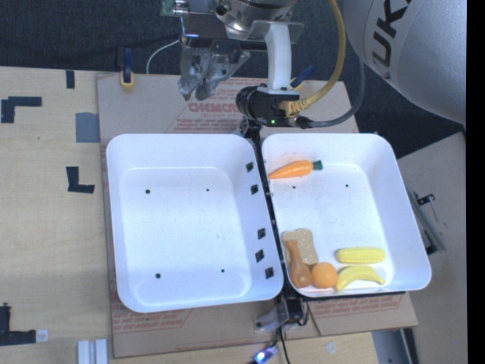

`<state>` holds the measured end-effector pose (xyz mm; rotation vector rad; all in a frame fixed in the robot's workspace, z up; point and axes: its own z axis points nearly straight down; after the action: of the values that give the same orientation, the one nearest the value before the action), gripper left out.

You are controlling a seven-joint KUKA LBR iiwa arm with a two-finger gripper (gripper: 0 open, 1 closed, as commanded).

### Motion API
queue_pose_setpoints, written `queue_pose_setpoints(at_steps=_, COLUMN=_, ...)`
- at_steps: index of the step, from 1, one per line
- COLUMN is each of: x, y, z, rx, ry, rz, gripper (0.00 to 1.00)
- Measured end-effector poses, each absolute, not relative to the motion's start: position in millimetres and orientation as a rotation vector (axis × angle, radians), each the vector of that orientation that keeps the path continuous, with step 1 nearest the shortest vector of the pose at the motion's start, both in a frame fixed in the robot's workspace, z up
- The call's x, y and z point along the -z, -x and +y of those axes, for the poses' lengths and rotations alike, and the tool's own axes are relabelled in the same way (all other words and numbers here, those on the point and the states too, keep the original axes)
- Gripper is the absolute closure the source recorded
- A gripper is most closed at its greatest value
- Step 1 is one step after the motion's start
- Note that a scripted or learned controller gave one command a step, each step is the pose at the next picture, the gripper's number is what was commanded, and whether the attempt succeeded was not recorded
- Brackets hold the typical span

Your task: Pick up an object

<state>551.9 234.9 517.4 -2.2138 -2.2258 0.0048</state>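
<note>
My gripper point(200, 89) hangs high above the back edge of the left bin point(121, 158), its fingers close together with nothing between them. The right bin point(390, 165) holds a toy carrot point(292, 170) near its back left. A tan bread-like piece point(301, 246), a brown piece point(297, 270) and a small orange ball point(324, 276) sit at the front left of that bin. Beside them lie a yellow corn cob point(360, 255) and a yellow banana point(358, 278) along the front wall.
A black-clipped divider point(261, 211) joins the two bins. Both bins rest on a cardboard sheet point(151, 112) on the wooden bench. The big grey arm body point(424, 36) looms over the upper right.
</note>
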Motion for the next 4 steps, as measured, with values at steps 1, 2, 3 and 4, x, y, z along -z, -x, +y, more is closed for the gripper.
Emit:
queue_pose_setpoints(at_steps=1, x=-527, y=-551.9, z=235, rx=-0.007, ry=2.211, rz=-2.227, gripper=1.00)
queue_pose_setpoints(at_steps=2, x=-536, y=-552.0, z=236, rx=-0.009, ry=2.209, rz=-2.228, gripper=1.00)
queue_pose_setpoints(at_steps=3, x=-546, y=-552.1, z=236, rx=-0.011, ry=2.206, rz=-2.229, gripper=1.00)
queue_pose_setpoints(at_steps=4, x=-555, y=-552.1, z=237, rx=-0.013, ry=2.203, rz=-2.230, gripper=1.00)
